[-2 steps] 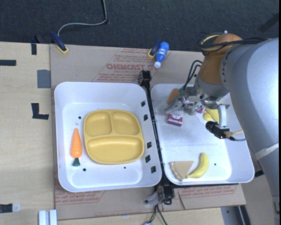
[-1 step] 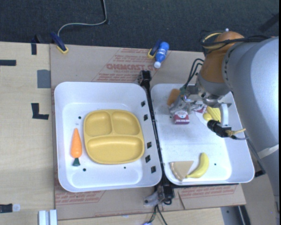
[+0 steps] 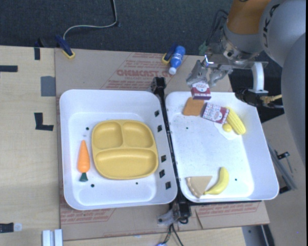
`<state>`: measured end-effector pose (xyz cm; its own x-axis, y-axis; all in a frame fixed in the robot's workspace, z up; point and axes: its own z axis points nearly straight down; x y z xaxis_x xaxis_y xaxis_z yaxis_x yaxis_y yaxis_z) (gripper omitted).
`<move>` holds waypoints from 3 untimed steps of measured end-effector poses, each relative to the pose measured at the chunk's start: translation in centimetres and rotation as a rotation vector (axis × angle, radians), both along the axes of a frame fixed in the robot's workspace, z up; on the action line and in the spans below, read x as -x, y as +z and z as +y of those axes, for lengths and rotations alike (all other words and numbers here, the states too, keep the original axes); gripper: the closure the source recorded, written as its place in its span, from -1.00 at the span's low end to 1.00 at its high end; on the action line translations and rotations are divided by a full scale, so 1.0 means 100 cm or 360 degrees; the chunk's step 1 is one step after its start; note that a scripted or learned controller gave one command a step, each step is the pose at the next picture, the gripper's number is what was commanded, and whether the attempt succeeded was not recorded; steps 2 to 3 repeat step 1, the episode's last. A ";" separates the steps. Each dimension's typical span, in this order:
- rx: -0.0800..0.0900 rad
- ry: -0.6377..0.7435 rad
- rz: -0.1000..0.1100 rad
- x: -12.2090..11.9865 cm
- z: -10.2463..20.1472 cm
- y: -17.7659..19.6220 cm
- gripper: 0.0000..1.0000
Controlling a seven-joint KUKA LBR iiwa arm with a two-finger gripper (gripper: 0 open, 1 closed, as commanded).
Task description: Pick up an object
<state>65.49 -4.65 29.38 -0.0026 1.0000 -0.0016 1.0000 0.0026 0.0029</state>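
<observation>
Your gripper (image 3: 204, 79) sits over the far rim of the right bin (image 3: 256, 152), up near the top of the camera view, and there is a small red-and-white carton (image 3: 200, 90) right at its fingertips; it looks pinched between them, so you are clenched on that carton. Just below it you have an orange-brown block (image 3: 192, 107) lying on the bin floor, and beside that a red-and-white packet (image 3: 214, 113) touching a yellow corn cob (image 3: 234, 122). Down at the near edge a banana (image 3: 218, 182) curls against a tan sandwich wedge (image 3: 197, 184). Over in the left bin (image 3: 72, 137) you see a yellow divided plate (image 3: 125, 149) with a carrot (image 3: 83, 159) just beside it. Beyond the bins, a blue-and-white bottle (image 3: 175, 57) lies on the cardboard
</observation>
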 end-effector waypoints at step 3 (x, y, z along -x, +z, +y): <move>-0.0002 0.0000 0.0009 0.048 0.055 -0.041 1.00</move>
